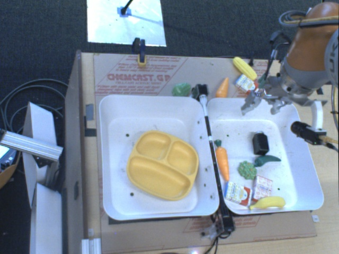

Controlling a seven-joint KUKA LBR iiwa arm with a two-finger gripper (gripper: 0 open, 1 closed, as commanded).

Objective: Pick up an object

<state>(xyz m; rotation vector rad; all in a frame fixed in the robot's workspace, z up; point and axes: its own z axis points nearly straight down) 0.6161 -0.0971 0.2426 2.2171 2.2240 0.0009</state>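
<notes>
From my remote seat this looks like a robotics lab. The tabletop (159,70) is a plain cardboard sheet bearing two white bins (114,115), clamped at the back by a clamp (139,49). Loose cables (26,97) trail over dark carpet (42,25), an aluminium rail (32,146) juts in at left, and what may be a calibration sheet (124,15) lies on the floor.
</notes>
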